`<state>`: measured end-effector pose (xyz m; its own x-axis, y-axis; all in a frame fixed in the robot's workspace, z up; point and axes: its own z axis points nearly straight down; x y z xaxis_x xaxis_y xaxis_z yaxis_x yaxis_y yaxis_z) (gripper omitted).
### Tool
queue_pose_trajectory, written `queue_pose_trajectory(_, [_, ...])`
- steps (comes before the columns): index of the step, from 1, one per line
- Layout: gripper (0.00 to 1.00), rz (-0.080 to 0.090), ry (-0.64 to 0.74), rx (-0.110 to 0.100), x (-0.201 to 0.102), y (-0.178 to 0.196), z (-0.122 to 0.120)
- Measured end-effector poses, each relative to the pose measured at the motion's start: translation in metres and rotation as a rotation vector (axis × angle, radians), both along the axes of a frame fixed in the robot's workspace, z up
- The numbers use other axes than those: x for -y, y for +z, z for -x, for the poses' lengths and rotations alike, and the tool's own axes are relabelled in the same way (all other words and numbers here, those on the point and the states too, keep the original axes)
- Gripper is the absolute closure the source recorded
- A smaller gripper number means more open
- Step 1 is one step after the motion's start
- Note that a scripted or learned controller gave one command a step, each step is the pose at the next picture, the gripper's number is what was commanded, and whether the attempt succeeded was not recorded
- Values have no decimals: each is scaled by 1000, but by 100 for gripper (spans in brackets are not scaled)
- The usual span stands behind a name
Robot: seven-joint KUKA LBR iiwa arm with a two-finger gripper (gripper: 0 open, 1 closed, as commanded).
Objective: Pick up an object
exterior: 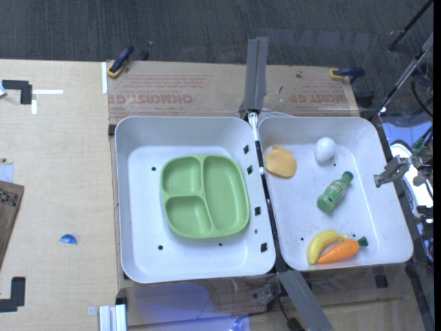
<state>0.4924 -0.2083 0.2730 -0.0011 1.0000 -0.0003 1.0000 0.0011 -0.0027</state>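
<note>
Camera view: you look down on two white bins set side by side on a bench.
Left bin (131,205): it holds a green plate (205,196) with three compartments, lying flat near the middle.
Right bin (386,205): it holds all five loose objects you could pick.
Egg (324,149): white, at 12 o'clock in the right bin, apart from the rest.
Bun (280,162): a yellow-orange rounded piece at 10 o'clock, close to the wall shared with the left bin.
Bottle (334,192): green, lying tilted near the middle, cap toward 1 o'clock.
Banana (321,243): yellow, at 6 o'clock near the front wall.
Carrot (340,250): orange, touching the banana on its 4 o'clock side, green end toward 3 o'clock.
Bench (55,171): a small blue piece (67,239) lies at 9 o'clock, well apart from the left bin.
Gripper state: you cannot tell whether it is open or closed.
</note>
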Motion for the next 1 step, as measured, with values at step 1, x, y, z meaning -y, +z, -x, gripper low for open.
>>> queue_pose_trajectory(1, [0, -1, -70, -1, -46, -150, -33])
